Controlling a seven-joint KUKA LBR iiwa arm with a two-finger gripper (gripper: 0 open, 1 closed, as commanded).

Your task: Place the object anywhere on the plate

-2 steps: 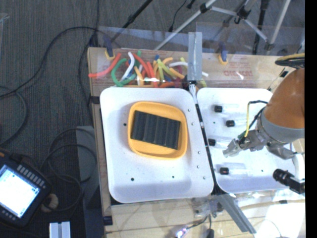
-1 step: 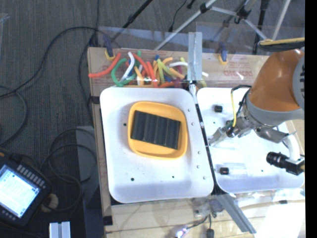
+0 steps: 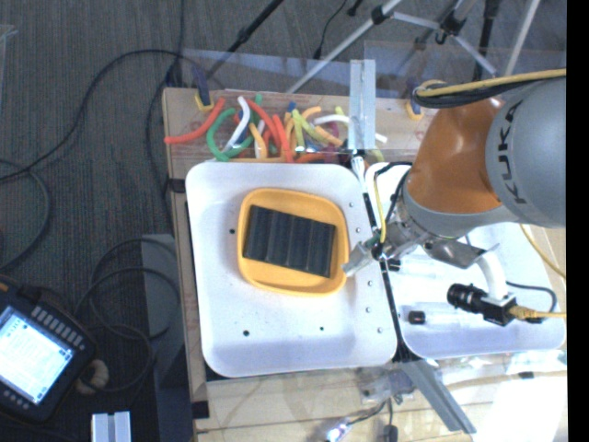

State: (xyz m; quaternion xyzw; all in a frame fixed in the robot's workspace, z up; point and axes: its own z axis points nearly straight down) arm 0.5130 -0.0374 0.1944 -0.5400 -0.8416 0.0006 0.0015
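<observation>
Plate (image 3: 291, 244) visible; arm (image 3: 479, 164) hides right bin (image 3: 515, 334).

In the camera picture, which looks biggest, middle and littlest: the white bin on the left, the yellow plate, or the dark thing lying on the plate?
1. Left white bin, the biggest.
2. Yellow plate, which sits inside that bin.
3. Dark ridged object, the littlest; it lies on the plate with yellow rim showing all around it.

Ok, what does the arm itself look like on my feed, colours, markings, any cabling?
The arm is smooth rounded grey metal with black KUKA lettering on its side. A broad glossy orange band wraps it above the wrist. A yellow-and-black cable runs along its top. Lower down sits a grey ring, then the small silvery metal gripper.
</observation>
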